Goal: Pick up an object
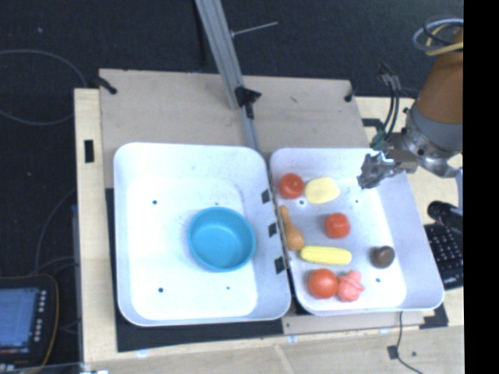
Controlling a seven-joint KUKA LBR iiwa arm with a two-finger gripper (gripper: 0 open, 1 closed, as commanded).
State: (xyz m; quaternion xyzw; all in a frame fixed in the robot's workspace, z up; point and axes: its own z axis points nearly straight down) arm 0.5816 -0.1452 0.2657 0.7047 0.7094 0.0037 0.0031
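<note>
The right bin (pixel 405 232) holds several toy foods: a red tomato (pixel 291 185), a pale yellow lemon (pixel 322 190), a second red tomato (pixel 337 225), an orange carrot (pixel 291 231), a yellow corn cob (pixel 326 255), a brown round piece (pixel 382 256), a third red-orange tomato (pixel 322 284) and a pink piece (pixel 352 285). My gripper (pixel 369 175) hangs over the bin's upper right part, to the right of the lemon and apart from every item. Nothing shows between its tips.
A blue bowl (pixel 222 238) sits in the left bin (pixel 140 178). A slanted metal rail (pixel 224 53) runs down to the gap between the bins. A black keyboard (pixel 444 244) lies beyond the right bin's edge.
</note>
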